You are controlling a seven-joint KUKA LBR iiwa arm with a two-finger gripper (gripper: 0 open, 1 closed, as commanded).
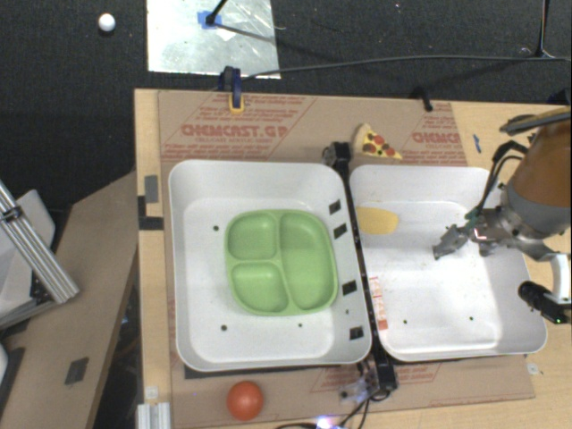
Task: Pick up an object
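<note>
Your claw [450, 244] hung low over the right bin [447, 324], near its middle and toward the right side, reaching in from the grey arm [536, 195] with its orange band. You could see its dark tip pointing left, but whether it was apart or together I cannot tell; nothing showed clamped in it.

Just up and to the left of the claw, a flat yellow piece [377, 221] lay on the floor of that same bin, close to the left wall and apart from the claw. That was the 1 loose thing lying in the right bin for you to pick.

Further out, a toy pizza slice [377, 144] sat on the cardboard sheet [295, 123] just beyond the top rim of the right bin, near the seam between the 2 bins.

In the left bin [197, 329] a green plate [281, 262] with 3 compartments lay flat at about the middle.

At the near edge of the bench, just below the left bin, an orange ball [245, 399] rested on the cardboard.

Well away at the top left, a small white ball [107, 22] lay on the dark floor, beside a shiny sheet [213, 25]
</note>
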